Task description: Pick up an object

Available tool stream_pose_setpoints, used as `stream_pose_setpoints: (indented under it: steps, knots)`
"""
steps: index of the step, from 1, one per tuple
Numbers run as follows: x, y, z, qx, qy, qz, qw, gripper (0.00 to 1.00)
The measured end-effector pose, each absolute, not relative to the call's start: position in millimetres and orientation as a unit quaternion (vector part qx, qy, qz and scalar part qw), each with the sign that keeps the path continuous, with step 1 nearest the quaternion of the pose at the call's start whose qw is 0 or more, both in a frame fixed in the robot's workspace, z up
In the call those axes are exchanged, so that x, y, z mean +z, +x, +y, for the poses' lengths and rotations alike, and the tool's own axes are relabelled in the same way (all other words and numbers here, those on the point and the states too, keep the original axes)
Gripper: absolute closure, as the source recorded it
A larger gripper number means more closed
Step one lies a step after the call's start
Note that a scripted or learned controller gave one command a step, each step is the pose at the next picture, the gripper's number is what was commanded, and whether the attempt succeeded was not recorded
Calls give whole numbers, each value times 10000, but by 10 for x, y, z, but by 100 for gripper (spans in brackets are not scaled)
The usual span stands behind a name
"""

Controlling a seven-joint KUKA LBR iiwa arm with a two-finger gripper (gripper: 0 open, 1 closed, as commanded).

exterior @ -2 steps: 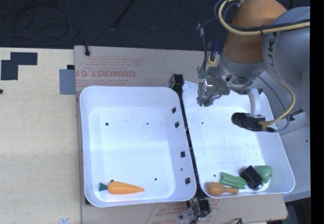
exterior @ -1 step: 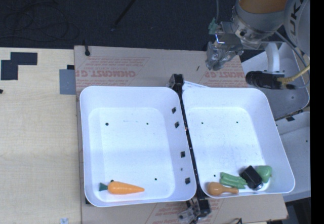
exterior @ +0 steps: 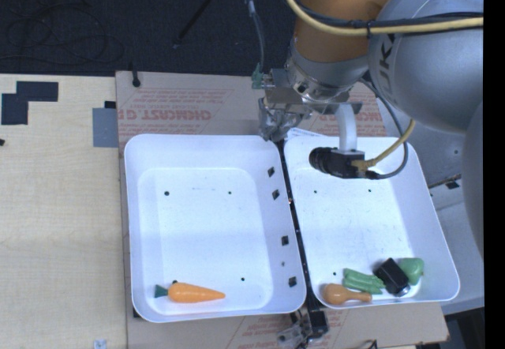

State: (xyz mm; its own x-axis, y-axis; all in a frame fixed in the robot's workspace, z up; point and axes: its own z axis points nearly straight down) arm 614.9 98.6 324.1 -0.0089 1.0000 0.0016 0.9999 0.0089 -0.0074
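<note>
toy carrot point(exterior: 195, 292): smooth moulded plastic, tapered, green stub at its left end, lying flat at the near edge of the left bin point(exterior: 150, 151); judged light, stiff and slightly slippery, best taken across its thick middle. near right corner of the right bin point(exterior: 438, 221): green pods point(exterior: 364, 280), a tan pear-like toy point(exterior: 345, 294), a black block point(exterior: 392, 275). pincer point(exterior: 274, 128) over the bins' far edge; whether it is open cannot be told.
</note>
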Motion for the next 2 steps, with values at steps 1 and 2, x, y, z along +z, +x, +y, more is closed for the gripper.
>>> stream_pose_setpoints:
  steps: [1,2]
  knots:
    - [2802,6442,421,30,-7083,-7059,11,100]
    - [4218,6412,301,-47,-7066,-7076,-50,100]
